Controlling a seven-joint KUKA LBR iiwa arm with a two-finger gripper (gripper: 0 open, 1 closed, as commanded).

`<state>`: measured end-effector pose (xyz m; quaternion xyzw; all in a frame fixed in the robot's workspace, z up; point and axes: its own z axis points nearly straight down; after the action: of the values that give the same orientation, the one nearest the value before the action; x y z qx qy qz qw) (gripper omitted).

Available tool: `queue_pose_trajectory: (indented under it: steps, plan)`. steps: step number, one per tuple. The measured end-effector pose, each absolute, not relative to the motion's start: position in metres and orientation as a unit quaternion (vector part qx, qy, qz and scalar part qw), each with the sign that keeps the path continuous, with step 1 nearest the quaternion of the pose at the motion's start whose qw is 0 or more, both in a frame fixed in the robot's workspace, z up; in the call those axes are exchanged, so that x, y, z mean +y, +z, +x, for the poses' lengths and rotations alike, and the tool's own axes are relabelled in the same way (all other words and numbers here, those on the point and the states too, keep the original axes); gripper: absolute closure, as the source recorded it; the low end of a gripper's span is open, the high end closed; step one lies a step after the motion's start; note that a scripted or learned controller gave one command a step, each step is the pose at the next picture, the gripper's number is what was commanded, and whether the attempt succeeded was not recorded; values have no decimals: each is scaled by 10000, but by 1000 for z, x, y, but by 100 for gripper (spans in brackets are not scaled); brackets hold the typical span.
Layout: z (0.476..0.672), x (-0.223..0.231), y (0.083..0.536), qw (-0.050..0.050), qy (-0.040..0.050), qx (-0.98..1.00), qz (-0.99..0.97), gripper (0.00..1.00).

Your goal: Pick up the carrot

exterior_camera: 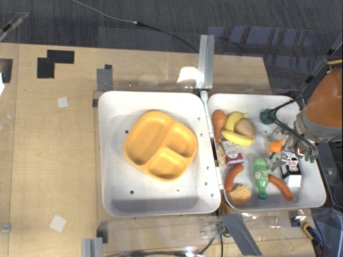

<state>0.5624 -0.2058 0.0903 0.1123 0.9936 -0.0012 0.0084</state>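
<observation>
The carrot (218, 123), an orange tapered piece, lies along the left wall of the right bin (316, 197), next to a yellow banana (236, 131). My gripper (287, 153) hangs over the right half of that bin, well to the right of the carrot and apart from it. A small orange item (276, 145) sits just left of the gripper, partly hidden by its dark parts and cables. The arm's orange band (327, 103) is at the view's right edge.
The right bin also holds a brown potato (246, 127), a snack packet (232, 153), a red sausage (231, 176), corn (239, 194), a green bottle (260, 178) and an orange hot dog (281, 187). A yellow divided plate (161, 144) lies in the left bin (115, 197).
</observation>
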Motion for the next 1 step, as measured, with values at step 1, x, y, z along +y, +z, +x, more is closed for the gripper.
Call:
queue_pose_trajectory:
  steps: [1]
  plan:
    - [631, -203, 88, 52, 4, 9820, 1888, 0]
